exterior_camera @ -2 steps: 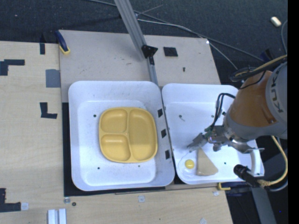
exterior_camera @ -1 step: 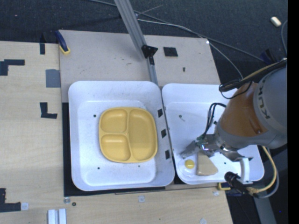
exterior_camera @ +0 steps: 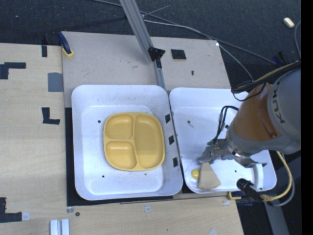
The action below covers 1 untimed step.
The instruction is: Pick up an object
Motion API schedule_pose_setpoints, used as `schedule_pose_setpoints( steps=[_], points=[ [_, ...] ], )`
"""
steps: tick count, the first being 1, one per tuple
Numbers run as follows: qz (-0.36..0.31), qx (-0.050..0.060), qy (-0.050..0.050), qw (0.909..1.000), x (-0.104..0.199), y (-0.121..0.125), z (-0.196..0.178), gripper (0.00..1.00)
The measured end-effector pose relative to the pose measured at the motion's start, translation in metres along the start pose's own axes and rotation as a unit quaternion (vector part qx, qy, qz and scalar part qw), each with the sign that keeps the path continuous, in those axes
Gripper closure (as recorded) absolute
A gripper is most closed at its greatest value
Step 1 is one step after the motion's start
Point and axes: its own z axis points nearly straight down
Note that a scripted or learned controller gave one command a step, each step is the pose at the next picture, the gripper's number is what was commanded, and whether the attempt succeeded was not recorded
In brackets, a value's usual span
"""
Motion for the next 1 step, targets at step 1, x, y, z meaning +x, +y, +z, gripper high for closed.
schedule_pose_setpoints(
  steps=[1],
  points=[
    [0.001, -0.005, -0.002, 1.0000, -0.0059, 0.0032, -0.0603, 1.00]
  ],
)
